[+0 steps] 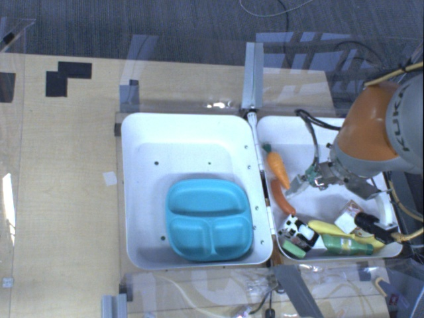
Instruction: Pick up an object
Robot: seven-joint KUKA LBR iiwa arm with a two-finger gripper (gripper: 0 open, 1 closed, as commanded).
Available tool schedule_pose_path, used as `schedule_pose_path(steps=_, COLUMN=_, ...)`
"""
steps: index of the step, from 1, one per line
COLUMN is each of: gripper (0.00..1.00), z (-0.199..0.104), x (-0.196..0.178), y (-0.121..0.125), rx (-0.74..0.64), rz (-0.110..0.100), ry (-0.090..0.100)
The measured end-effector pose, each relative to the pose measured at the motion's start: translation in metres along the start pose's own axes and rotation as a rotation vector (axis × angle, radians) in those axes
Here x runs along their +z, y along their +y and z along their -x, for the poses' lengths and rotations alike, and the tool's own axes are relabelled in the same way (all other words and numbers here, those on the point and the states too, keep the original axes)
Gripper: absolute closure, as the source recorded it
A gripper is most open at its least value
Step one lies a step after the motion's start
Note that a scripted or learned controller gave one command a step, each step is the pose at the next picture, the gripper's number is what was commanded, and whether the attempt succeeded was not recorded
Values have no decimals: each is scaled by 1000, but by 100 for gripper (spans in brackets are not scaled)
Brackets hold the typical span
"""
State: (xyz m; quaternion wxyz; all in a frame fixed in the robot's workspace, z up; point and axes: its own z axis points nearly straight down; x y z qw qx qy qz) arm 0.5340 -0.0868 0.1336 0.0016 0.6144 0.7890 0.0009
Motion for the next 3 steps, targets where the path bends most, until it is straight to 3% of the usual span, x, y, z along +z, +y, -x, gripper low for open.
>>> schedule_pose_path(steps=1, gripper=0, z=-7, x=-52, y=67, rx=45, rz=2, ry=-1)
schedule_pose_path(steps=2, gripper=0, z=17, x=39, y=66, rx=244, rz=-1, ry=0)
schedule_pose_path(steps=3, gripper=100, z=16, x=28, y=68, rx=237, rz=3, ry=-1)
